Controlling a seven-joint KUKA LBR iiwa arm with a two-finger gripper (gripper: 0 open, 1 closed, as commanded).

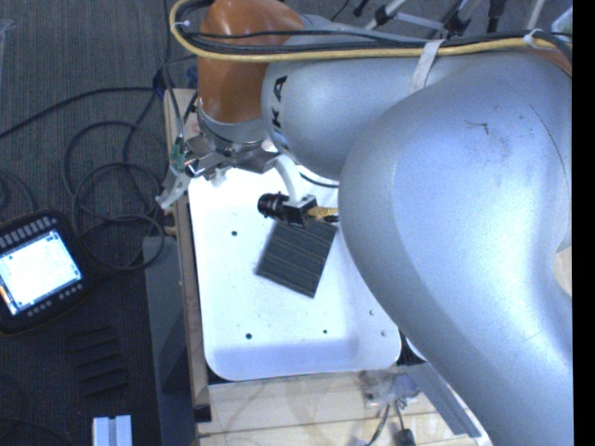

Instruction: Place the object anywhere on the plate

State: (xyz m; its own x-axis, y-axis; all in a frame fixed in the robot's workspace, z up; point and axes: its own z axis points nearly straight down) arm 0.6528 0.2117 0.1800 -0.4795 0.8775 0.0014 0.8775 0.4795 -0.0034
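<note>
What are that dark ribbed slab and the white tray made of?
Dark slab: probably matte rubber or plastic, with fine parallel ridges and no shine. White bin: likely smooth moulded plastic, given its rounded corners, though painted metal is possible.

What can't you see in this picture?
1. The white bin: its right side is covered by the big grey arm in the camera view.
2. Anything further right on the bench: hidden under the same arm.
3. The claw: too small and blurry to make out clearly.
</note>
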